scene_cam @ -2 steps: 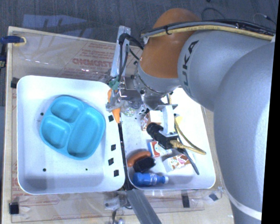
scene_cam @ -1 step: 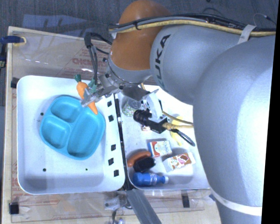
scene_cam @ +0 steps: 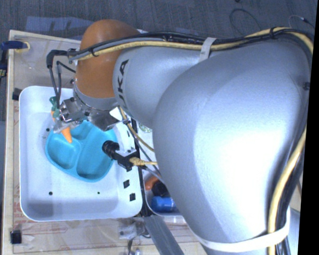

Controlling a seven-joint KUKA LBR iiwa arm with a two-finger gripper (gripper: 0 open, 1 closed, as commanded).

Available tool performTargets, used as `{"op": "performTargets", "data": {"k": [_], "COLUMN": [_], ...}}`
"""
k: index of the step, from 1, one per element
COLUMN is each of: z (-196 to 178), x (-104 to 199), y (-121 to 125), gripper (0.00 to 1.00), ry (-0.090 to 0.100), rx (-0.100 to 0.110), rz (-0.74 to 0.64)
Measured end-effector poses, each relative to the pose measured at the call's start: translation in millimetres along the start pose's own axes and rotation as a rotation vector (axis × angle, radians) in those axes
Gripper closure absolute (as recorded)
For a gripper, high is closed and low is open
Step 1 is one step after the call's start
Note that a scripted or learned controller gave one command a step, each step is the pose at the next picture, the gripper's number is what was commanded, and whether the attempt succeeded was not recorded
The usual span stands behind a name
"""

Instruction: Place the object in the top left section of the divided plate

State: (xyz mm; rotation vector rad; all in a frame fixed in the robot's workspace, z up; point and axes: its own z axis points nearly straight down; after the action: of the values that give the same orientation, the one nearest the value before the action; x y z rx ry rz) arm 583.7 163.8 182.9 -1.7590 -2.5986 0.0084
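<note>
Orange piece at the plate's upper-left section, arm low over the left bin

The task's thing appears to be the small orange object point(scene_cam: 66, 134), a wedge-like bit lying on the blue divided plate point(scene_cam: 83, 154), in the section at the plate's upper left as the camera sees it. It looks like a moulded toy piece: my judgement is that it is light, stiff and smooth, not fragile, and liable to skid or tip if pinched off-centre. Across its narrow width, near the middle of its length, would be the safest place to take hold; the tapered end would likely squirt out of a pinch. Its underside and true thickness are too small to make out.

The plate rests in the left white bin point(scene_cam: 30, 158), toward the bin's upper half. The plate itself seems thin, glossy plastic and could slide on the bin floor if nudged.

The arm comes in over the plate from the right, its big grey body covering most of the right bin, where only some orange and blue things point(scene_cam: 159, 198) peek out well to the plate's right. The orange band point(scene_cam: 99, 56) sits just above the plate, the wrist pointing down and toward the plate's upper-left corner. The gripper point(scene_cam: 67, 114) hangs immediately above the orange object, close to or touching it; I cannot tell which. Whether the jaws are parted, closed or pinching the piece cannot be told from this slant. A dark cable fitting point(scene_cam: 113, 151) overhangs the plate's right section.
</note>
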Motion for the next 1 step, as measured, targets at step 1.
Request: {"op": "performTargets", "data": {"k": [1], "z": [-48.4], "x": [-48.6], "y": [-54.5], "gripper": [1.00], "ry": [0.000], "rx": [-0.002], "rz": [-0.224]}}
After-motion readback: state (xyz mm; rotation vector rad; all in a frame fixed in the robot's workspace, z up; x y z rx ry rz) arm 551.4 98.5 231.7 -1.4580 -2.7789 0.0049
